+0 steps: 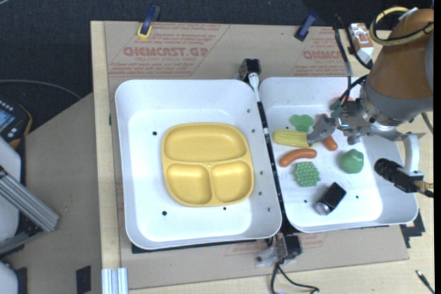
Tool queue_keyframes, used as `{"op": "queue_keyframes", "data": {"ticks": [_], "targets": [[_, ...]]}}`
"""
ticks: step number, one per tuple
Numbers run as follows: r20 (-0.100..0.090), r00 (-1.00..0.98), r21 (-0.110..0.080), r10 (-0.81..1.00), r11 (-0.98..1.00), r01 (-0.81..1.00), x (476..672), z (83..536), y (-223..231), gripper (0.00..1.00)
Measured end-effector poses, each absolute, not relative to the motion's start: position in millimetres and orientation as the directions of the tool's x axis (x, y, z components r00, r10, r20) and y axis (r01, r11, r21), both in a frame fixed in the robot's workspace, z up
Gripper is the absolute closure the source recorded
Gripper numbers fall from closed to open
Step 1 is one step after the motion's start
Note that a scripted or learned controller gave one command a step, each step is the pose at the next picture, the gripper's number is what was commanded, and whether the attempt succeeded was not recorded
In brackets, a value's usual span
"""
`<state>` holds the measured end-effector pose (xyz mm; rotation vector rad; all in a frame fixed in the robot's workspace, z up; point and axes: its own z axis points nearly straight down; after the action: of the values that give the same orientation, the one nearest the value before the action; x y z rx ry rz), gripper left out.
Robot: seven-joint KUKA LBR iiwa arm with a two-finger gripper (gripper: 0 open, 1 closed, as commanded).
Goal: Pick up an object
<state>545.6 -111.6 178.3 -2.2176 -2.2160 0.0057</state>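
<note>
A small orange piece (331, 143) lay in the right bin (393, 217), just beside the corn cob (290, 138). The gripper (335, 129) hung over it, fingers spread and empty. The reach seemed underway; descending and closing would come next.

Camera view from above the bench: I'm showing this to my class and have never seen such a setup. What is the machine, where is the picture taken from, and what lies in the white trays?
The picture comes from one fixed camera looking down at a slant. The grey and orange machine at the right is a robot arm; its gripper is its two-finger hand, hanging low over the right bin. That bin holds toy food: a corn cob, a sausage, a green leafy piece, a broccoli-like knobbly piece, a green pepper-like piece, plus a small black block. The left bin holds a yellow divided plate. I cannot tell whether anything is gripped.
</note>
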Motion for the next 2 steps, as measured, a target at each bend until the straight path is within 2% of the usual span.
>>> {"op": "queue_keyframes", "data": {"ticks": [1, 2], "targets": [[0.002, 0.0, -0.008, 1.0, 0.0, 1.0, 542.9, 135, -111, 0.0], [0.004, 0.0, 0.003, 1.0, 0.0, 1.0, 545.7, 88, -109, 0.0]]}}
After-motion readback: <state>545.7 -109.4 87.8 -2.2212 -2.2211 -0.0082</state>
